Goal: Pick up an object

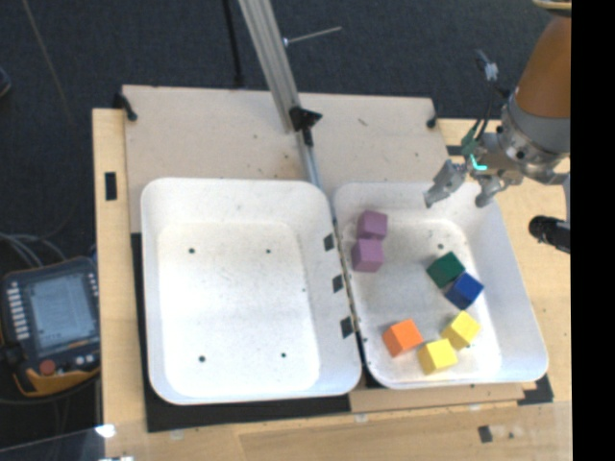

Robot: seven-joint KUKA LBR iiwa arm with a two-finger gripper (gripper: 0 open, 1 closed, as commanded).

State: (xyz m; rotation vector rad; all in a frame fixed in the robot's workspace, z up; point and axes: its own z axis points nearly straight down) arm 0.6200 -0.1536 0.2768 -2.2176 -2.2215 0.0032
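Left bin (173, 257) open; blocks (452, 301) crowd right bin (514, 286).

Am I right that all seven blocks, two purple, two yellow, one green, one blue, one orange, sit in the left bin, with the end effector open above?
Not quite: the camera view shows all seven blocks in the right bin, not the left bin. The end effector is open above.
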